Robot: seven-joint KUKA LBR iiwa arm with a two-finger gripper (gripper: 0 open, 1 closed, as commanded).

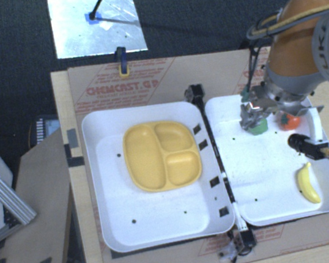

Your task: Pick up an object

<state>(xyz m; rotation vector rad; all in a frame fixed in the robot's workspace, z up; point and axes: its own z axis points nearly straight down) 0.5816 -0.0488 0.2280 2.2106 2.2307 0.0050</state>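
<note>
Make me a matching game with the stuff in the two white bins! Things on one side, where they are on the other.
Things:
1. yellow divided plate
2. banana
3. green object
4. gripper

Places:
A. near front right corner of the right bin
B. right above the green object
C. middle of the left bin
D. back of the right bin, under the gripper

Pairs: 1-C, 2-A, 3-D, 4-B
</note>
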